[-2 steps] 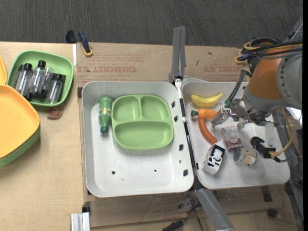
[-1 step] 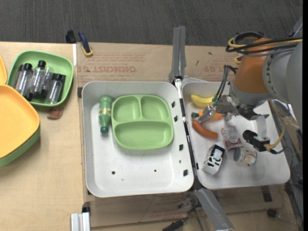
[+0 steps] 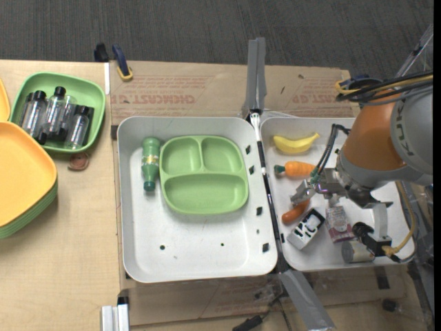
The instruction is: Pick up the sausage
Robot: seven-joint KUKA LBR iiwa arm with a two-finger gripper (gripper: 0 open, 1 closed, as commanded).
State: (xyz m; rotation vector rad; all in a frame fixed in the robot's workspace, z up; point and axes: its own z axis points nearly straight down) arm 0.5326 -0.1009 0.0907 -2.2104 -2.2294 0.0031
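1. Two white bins are set side by side on the bench; the left bin holds a green divided plate towards its far edge, with a green bottle laid just beside the plate's left rim.
2. The sausage – a short orange-red piece – is seen in the right bin, near that bin's left wall and about midway between its far and near edges, lying at a slant.
3. A carrot is placed beyond the sausage, and a banana lies further on, near the bin's far-left corner.
4. A black and white object is found just beside the sausage, towards the near edge.
5. The arm is reached in over the right bin, and the gripper is held low at the sausage's upper end – whether it is spread or closed cannot be told.
6. At the bench's left edge a stack of yellow plates is seen, and beside it a green bowl filled with small dark-capped bottles.
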